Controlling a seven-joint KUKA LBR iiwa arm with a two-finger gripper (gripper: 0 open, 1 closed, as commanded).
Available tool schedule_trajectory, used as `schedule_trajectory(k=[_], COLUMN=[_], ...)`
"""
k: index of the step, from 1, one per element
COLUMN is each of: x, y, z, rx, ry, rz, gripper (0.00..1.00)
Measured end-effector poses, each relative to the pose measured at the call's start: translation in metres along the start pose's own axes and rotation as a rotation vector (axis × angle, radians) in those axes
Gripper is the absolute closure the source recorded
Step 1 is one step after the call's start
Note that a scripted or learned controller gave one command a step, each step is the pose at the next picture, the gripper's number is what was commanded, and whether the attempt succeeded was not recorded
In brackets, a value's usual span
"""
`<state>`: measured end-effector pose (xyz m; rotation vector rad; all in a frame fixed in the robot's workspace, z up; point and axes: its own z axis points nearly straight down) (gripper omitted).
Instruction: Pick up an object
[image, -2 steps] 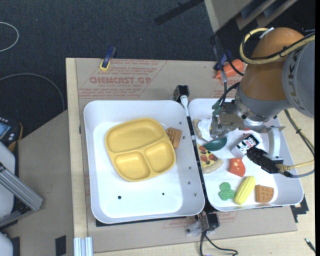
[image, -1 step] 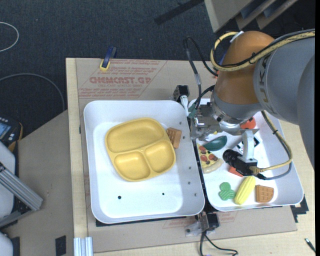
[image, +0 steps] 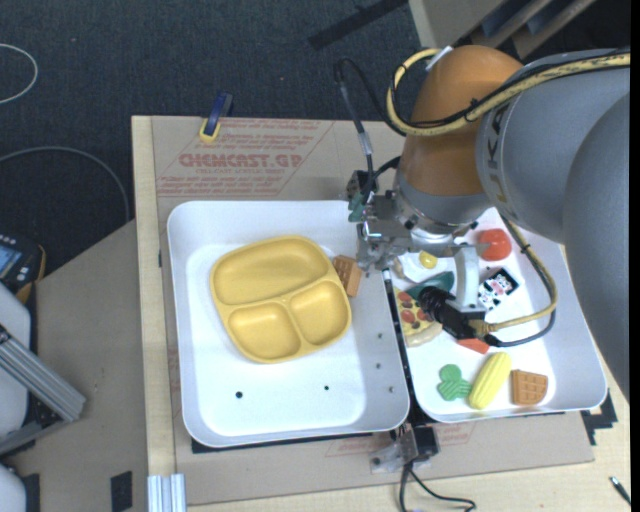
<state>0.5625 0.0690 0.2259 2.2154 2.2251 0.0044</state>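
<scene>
Nearest candidate: a small tan food piece (image: 347, 274) in the left bin (image: 290, 400), up against the right rim of the yellow divided plate (image: 275, 300). Touching the plate or just beside it; I can't separate the two. It may be a toy cracker or bread slice, possibly standing on edge. Not sure.

My end effector (image: 371, 243) hovers just up and right of that piece, over the seam where the left bin meets the right bin (image: 565, 350). My own wrist hardware hides its tip, so I cannot tell how far open it is or whether it has hold of anything.

Judgement: the step in hand is the approach onto the tan piece.
- Shift a little toward the plate first, so the descent clears both bin walls at the seam.
- Line the closing direction along the plate rim, not across it, so the rim isn't caught.
- Come down straight and slowly; a thin, light piece probably skids if nudged.

Farther out, the right bin holds a toy pizza slice (image: 412, 310), green piece (image: 453, 382), corn cob (image: 489, 380), waffle (image: 529, 386) and red piece (image: 494, 242). These are fallback targets, but crowded. A cardboard-covered counter (image: 250, 150) lies beneath the bins.
</scene>
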Motion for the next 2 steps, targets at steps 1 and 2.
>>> schedule_trajectory(k=[1,2], x=[-0.0076,-0.0108], y=[-0.0057,0.0004], z=[0.0103,0.0105], rx=[0.007,0.002], ry=[-0.001,-0.002], rz=[0.005,0.005], gripper=[1.0,1.0])
